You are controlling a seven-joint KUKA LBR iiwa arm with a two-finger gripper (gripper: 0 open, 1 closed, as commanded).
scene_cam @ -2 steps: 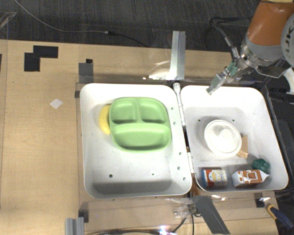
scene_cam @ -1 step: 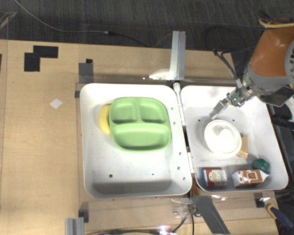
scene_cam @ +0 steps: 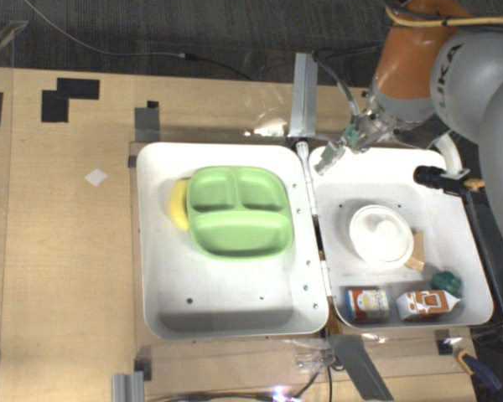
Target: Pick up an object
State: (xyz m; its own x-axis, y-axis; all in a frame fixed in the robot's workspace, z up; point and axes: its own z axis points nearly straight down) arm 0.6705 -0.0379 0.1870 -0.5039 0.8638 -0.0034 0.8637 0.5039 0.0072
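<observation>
My gripper [scene_cam: 327, 159] hangs over the far left corner of the right bin [scene_cam: 478, 308], close to the wall shared with the left bin. Nothing shows in it. In the right bin a white bowl [scene_cam: 380, 233] sits near the middle, well below and right of the gripper. A small can [scene_cam: 366, 303] and a brown and white carton [scene_cam: 425, 305] lie along the near wall. A dark green object [scene_cam: 447, 282] sits by the carton, and a tan block [scene_cam: 416, 252] touches the bowl's right side.
The left bin [scene_cam: 163, 300] holds a green divided plate [scene_cam: 237, 211] with a yellow object [scene_cam: 178, 205] tucked under its left edge. A metal post [scene_cam: 303, 90] stands behind the bins' shared wall. The grey arm [scene_cam: 478, 65] fills the upper right.
</observation>
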